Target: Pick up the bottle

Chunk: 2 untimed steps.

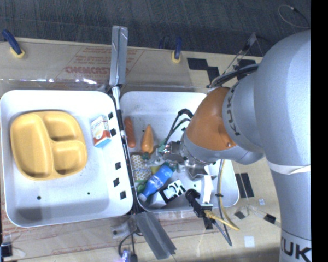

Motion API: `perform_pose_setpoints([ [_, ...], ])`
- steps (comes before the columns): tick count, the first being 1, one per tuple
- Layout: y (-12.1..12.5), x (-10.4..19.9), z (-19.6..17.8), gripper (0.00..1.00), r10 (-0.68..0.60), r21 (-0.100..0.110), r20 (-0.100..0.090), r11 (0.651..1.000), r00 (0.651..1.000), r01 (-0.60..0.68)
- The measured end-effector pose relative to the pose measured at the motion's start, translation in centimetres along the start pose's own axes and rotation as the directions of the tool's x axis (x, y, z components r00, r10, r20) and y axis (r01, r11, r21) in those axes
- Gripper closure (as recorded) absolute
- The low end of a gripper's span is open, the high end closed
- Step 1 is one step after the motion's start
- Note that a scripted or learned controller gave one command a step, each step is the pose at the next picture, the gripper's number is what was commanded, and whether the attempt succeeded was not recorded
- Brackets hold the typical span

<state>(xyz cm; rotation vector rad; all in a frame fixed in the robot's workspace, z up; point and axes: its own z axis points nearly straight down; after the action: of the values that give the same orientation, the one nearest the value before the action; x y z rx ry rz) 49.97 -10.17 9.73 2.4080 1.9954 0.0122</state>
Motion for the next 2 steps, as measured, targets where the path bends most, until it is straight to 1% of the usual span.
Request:
perform_pose_setpoints([
  [1,-0.01,0.1,-0.96,1.0,-0.007,0.003,-0.002,1.0,1.0,0.007],
  [2,-0.03,0.11,-0.93,0.0,-0.007,0.003,-0.001,1.0,1.0,0.007],
])
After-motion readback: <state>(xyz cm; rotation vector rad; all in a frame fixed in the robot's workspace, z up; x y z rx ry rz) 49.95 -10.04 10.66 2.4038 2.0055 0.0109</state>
